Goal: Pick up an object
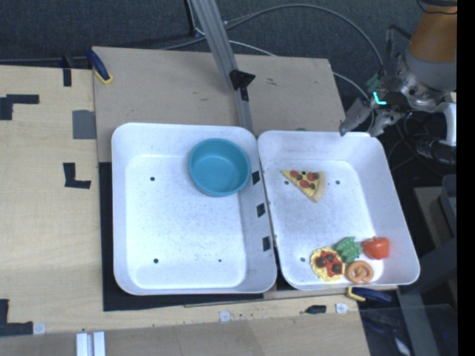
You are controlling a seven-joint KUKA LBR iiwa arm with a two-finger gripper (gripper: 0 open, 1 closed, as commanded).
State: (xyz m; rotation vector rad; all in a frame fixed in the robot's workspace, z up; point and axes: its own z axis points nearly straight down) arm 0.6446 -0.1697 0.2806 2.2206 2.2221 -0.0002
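Your gripper (361, 122) hangs at the upper right of the frame, over the right bin's (393, 199) far corner; its fingers spread apart, nothing between them. The pizza slice (304, 182) lies lower left of it, tip pointing lower right.

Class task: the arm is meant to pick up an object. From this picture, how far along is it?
Done: nothing lifted yet. The bowl sits in the left bin; the pizza slice and the toy food pile lie in the right bin. In hand: the pincer hangs above that bin's far right corner, with nothing between its fingers. Left: descend, grasp, lift.
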